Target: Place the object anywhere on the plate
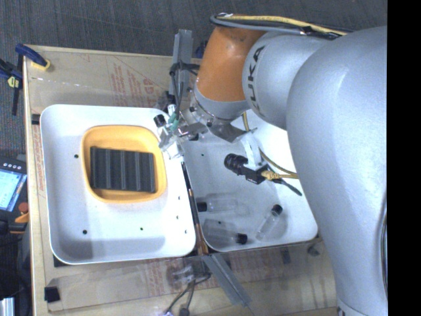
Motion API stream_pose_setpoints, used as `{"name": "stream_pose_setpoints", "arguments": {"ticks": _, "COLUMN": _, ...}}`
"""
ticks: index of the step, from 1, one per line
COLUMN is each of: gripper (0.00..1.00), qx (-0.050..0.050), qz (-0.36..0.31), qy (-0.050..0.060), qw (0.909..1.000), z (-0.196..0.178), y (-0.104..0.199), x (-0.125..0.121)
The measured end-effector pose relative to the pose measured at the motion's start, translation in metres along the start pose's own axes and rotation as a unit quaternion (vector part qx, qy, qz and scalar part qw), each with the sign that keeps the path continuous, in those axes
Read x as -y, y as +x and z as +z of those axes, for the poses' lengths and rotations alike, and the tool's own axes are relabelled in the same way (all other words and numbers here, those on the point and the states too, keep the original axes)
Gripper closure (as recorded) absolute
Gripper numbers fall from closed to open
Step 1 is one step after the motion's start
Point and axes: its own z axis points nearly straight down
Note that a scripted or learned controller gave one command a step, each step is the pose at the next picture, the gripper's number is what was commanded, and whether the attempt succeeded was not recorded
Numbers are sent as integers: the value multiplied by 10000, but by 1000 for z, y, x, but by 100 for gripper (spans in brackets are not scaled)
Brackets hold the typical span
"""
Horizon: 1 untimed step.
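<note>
A yellow plate (125,137) with a dark ridged middle lies in the left bin (66,229), toward its back. Several clear plastic vials with black caps lie at the front of the right bin (299,226): one (222,206) near the divider, one (270,221) further right, one (222,232) by the front wall. My gripper (169,130) hangs over the divider between the bins, just off the plate's right rim. Small glints of clear and green show at its tip, too small to identify.
The grey arm with its orange band (227,64) covers the back and right of the right bin. A black connector with a yellow cable (242,166) hangs under the wrist. A blue clamp (31,55) and a small screen (9,186) sit at the bench's left.
</note>
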Motion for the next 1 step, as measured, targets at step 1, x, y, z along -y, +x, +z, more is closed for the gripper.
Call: {"name": "stream_pose_setpoints", "arguments": {"ticks": 1, "gripper": 0, "qx": 1, "qz": 1, "qy": 0, "qw": 10000, "z": 0, "y": 0, "x": 0}}
